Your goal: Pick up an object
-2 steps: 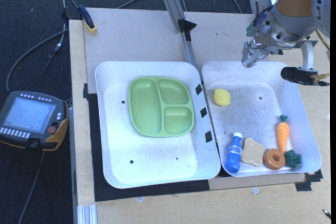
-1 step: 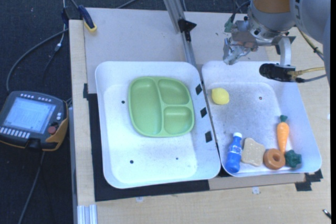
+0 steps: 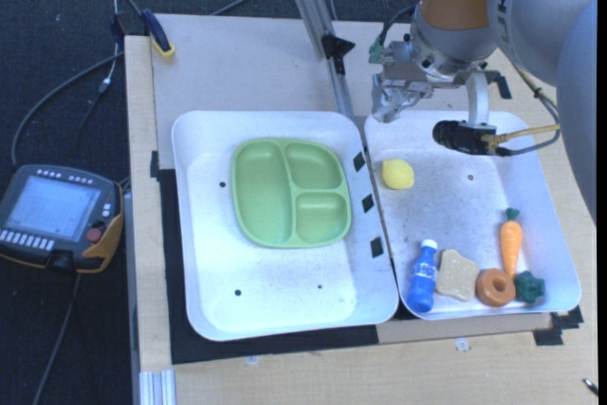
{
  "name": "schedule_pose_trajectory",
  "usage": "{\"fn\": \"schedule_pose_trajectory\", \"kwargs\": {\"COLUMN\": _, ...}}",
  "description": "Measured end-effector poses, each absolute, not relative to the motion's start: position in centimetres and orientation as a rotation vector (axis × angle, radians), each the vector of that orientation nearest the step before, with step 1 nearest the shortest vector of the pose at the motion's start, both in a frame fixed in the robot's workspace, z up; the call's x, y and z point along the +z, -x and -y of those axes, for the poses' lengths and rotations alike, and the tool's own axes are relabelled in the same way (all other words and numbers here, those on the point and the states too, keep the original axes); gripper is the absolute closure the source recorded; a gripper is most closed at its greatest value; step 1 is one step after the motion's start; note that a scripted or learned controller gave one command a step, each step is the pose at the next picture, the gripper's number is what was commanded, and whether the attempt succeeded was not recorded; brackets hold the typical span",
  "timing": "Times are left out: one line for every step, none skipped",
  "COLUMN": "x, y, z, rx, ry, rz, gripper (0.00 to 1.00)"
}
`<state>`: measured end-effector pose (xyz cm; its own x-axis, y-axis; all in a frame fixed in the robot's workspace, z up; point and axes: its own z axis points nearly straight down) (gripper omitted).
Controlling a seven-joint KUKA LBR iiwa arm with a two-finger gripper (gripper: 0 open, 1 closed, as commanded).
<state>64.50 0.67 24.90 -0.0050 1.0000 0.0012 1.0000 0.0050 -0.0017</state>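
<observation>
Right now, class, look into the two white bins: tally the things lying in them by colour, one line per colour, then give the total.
Green: 2, the divided plate and the small green piece
Yellow: 1, the lemon
Blue: 1, the bottle
Orange: 2, the carrot and the doughnut
Tan: 1, the bread slice
Total: 7

Bench (image 3: 237, 62), two white bins (image 3: 285, 299)

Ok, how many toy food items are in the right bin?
5: a lemon near its left wall, and along the near edge a blue bottle, toast slice, donut and carrot. None looks hidden.
</observation>
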Motion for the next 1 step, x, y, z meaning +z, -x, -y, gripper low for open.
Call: {"fn": "schedule_pose_trajectory", "kwargs": {"x": 24.81, "y": -63.91, "z": -6.27, "rx": -0.001, "ry": 2.212, "rz": 2.226, "gripper": 1.00}}
